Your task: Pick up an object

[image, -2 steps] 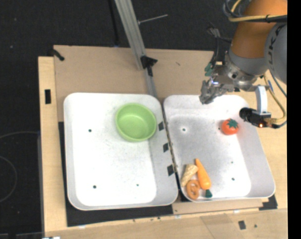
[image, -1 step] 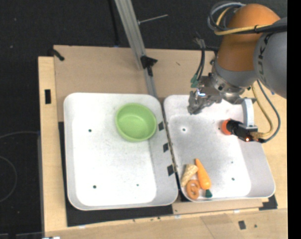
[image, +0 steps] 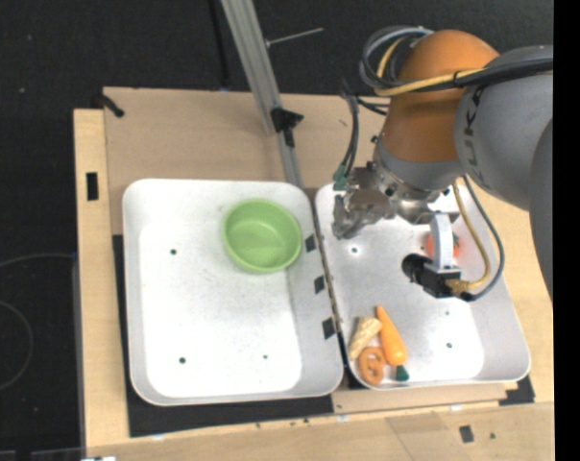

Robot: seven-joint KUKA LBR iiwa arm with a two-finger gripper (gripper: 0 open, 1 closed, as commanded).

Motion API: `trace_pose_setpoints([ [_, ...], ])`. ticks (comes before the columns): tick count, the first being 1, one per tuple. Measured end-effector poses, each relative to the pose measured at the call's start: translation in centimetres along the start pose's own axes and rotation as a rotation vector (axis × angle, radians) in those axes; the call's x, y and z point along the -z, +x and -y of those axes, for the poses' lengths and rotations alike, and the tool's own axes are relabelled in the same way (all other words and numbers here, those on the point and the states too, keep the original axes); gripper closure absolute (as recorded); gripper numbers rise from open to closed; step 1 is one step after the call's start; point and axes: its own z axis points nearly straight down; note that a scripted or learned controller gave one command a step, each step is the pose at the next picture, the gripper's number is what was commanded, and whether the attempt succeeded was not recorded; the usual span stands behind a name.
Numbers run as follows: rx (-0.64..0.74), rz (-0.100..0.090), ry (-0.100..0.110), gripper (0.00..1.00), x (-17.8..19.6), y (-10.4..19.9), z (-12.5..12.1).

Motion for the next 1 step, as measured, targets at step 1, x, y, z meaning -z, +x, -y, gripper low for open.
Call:
trace_pose_setpoints([
  [1, 0.000, 0.000, 0.000, 1.00, -1.16, 4.82, 2.07],
])
